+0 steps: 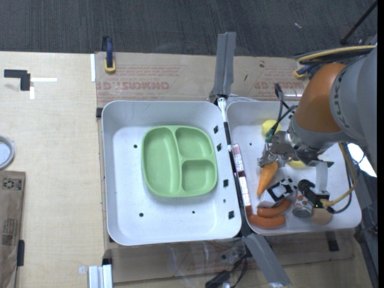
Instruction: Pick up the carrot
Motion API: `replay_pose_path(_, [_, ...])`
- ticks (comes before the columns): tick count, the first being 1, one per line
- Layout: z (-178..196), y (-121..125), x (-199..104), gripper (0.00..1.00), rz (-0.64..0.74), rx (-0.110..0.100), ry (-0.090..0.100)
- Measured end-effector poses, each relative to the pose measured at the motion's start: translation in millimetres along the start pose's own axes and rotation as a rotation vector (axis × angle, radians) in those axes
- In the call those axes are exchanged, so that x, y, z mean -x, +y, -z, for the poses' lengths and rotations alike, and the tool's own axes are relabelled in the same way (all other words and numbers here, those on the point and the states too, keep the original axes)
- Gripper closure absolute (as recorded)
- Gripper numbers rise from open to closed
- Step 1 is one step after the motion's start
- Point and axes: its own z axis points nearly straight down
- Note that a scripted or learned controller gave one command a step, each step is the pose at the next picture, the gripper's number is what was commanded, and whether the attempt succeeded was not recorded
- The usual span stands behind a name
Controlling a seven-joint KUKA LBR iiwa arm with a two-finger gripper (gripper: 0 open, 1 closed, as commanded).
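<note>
Gripper (271,158) sits low at the carrot's (267,177) thick top end; grip state can't be told. Carrot lies just above the hot dog (268,216). Likely light, rigid, smooth-skinned toy; best pinched across the thick upper half.

The hand (271,155) sits over the carrot's (266,177) upper end, hiding it; its grip is unclear. The arm (336,107) covers part of a yellow item (269,126) and runs past the right edge.

floor (150,11): dark grey carpet | bench (48,161): pale wood, cardboard sheet (162,77)
</note>
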Motion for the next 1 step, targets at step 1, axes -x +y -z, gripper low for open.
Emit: replay_pose_path(1, [132.4,-41.1,-27.5,1.00,-0.076,0.002,-0.001])
